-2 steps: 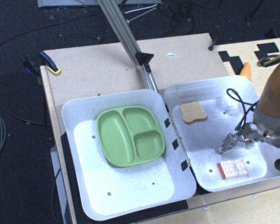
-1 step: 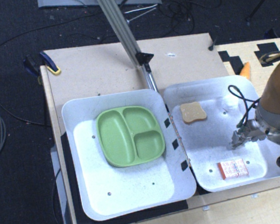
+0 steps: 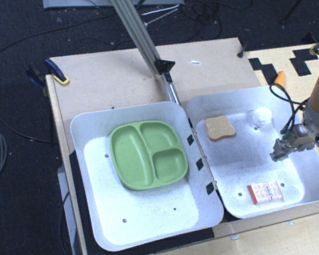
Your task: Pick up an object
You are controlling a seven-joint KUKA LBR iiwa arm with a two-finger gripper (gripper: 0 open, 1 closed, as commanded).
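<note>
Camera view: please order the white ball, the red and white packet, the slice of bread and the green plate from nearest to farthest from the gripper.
From the gripper:
1. White ball, right bin, up-left of the gripper.
2. Red and white packet, right bin, near its front edge; almost as close as the ball, hard to separate.
3. Slice of bread, right bin, left side.
4. Green plate, left bin.

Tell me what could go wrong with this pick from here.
1. The gripper sits low by the right bin's right wall, apart from everything, so closing there would likely catch nothing.
2. The ball could roll off if nudged.
3. The red-and-white packet lies flat, so it may slip.
</note>
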